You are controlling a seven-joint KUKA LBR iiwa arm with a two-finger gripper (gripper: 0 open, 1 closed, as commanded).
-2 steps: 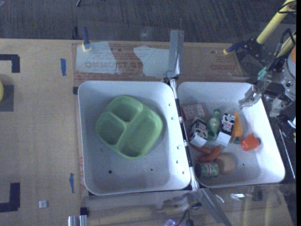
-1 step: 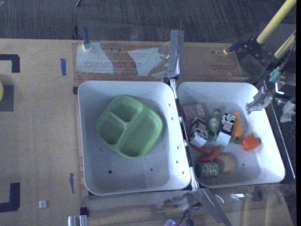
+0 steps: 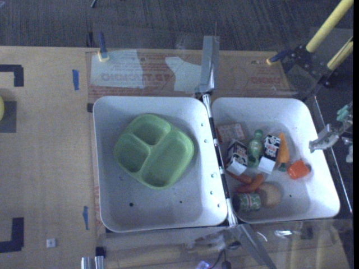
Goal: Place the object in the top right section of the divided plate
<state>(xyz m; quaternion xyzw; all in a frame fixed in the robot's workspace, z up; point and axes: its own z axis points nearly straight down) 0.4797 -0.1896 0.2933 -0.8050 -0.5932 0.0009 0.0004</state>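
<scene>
1. Two shallow white bins sit side by side on the bench. The left bin [image 3: 112, 206] holds a green divided plate [image 3: 154, 150], tilted a little in the view; its three sections look bare.
2. The right bin [image 3: 320, 206] holds a cluster of small toy food items, gathered toward its left and middle.
3. In the cluster: two small black-and-white cartons [image 3: 236, 156], the second one [image 3: 271, 148] further right, with a green bottle [image 3: 256, 145] between them.
4. A flat tan packet [image 3: 231, 131] lies above the cartons, near the divider wall.
5. An orange carrot [image 3: 282, 148] lies just right of the second carton; an orange-red piece [image 3: 298, 170], possibly a pepper, sits beside it, lower right.
6. Lower down: a second carrot-like piece [image 3: 251, 182], a green can [image 3: 248, 202] on its side, and a brown rounded item [image 3: 270, 193], perhaps a potato, touching the can.
7. The gripper [image 3: 324, 140] shows at the right bin's right rim, pale and blurred; cannot tell how it is set. Nothing is visibly held by it.
8. All items lie in the right bin, well apart from the plate.
</scene>
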